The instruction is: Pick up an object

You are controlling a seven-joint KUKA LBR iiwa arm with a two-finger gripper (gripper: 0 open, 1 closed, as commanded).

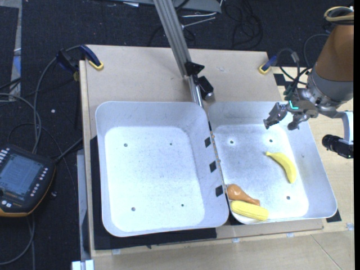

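Two white bins are shown side by side on a bench [140, 72], viewed from above at a slant. The arm [336, 55] is seen entering from the right, and its gripper [284, 118] is held over the far right corner of the right bin [247, 156]. The two fingers are spread apart, and nothing is held between them. A banana [283, 164] is seen lying on the floor of the right bin, just below the gripper in the view and apart from it. At the near edge of the same bin, a corn cob [250, 210] is placed on a small white plate [243, 219], and an orange drumstick [242, 194] is seen touching the cob on its far side. The left bin [152, 167] is set against the right one. A slanted metal post [174, 32] is seen rising from the junction of the bins, and a handheld controller [19, 179] is seen on the floor at the left.
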